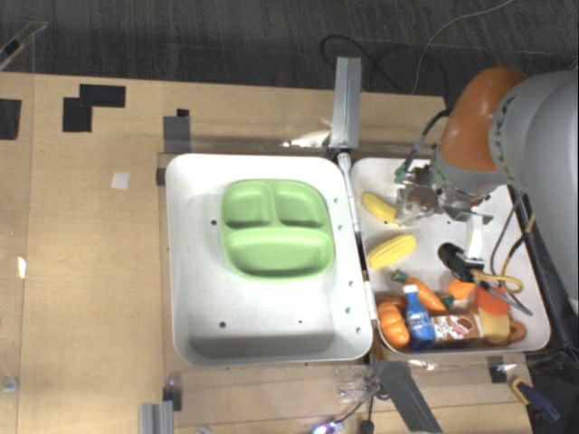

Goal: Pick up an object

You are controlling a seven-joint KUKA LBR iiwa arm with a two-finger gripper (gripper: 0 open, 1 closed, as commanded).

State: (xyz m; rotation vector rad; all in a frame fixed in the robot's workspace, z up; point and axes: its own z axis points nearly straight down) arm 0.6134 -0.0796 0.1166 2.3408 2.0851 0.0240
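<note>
On the right side of a pale wooden bench (81, 287), two shallow white bins sit edge to edge. A grey metal post (347, 98) stands at the far end of the seam between them. The bench top is plain and light. It carries a few black patches (90, 105) near its far left corner and a small pale square (120, 181) closer in. Beyond the bench lies dark grey carpet (181, 16), with a thin cable (445, 28) trailing across it.

The left bin (194, 269) holds a green plate (276, 227) divided into three sections, lying flat near the middle.

The right bin (375, 177) holds the loose things. A banana (378, 208) lies near the far left corner, and a corn cob (391, 251) is just below it. Along the near wall a carrot (425, 295), a blue bottle (416, 319) and a brown bottle (457, 328) are crowded together with other orange pieces.

The gripper (407, 202) hangs over the far part of the right bin, just beside the banana's right end. It seems close to the banana, though contact is not clear from this slant. Whether the claw is spread or pressed together cannot be told, and nothing can be seen held in it.
</note>
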